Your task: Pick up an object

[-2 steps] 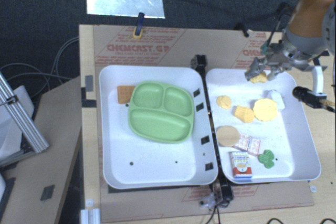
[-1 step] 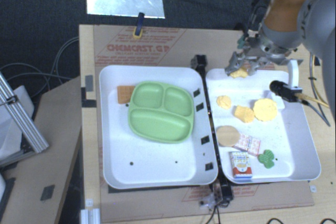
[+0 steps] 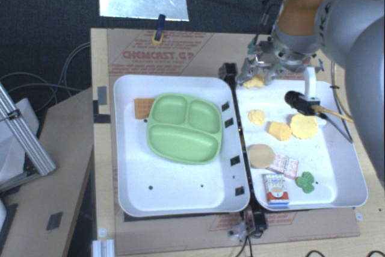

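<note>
Gripper (image 3: 257, 72) low over the far left corner of the right bin (image 3: 352, 186), fingers down around a pale yellow piece (image 3: 253, 82) lying just beneath; grasping or merely touching, cannot tell. Nearer than that piece, along the same bin: small yellow lump (image 3: 257, 117), yellow wedge (image 3: 279, 130), round yellow disc (image 3: 304, 126), tan cookie (image 3: 261, 155), pink wrapper (image 3: 284, 165), juice carton (image 3: 276, 188), green broccoli (image 3: 306, 182). Across the divider from the right bin, green divided tray (image 3: 183, 128) in the left bin (image 3: 129, 189), orange cracker (image 3: 142, 108) at its far edge.
</note>
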### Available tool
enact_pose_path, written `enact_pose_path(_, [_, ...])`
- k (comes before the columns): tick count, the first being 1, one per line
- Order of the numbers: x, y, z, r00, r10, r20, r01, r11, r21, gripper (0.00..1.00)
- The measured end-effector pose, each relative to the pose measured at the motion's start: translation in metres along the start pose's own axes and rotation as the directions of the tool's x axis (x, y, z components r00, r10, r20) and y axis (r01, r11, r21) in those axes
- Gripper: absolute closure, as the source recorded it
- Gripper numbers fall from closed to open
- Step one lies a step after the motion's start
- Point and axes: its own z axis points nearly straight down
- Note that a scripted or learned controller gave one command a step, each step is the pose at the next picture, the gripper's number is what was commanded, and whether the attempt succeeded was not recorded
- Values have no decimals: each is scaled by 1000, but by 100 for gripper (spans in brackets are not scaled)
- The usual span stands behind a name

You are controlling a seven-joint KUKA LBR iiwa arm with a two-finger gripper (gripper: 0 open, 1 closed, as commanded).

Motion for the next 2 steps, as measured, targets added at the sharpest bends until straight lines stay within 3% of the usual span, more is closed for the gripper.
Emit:
enact_pose_path(1, [58, 8, -3, 1000, 0, -1, 0, 1000, -1, 100])
enact_pose_path(2, [80, -5, -1, 1000, 2, 1, -2, 1000, 2, 100])
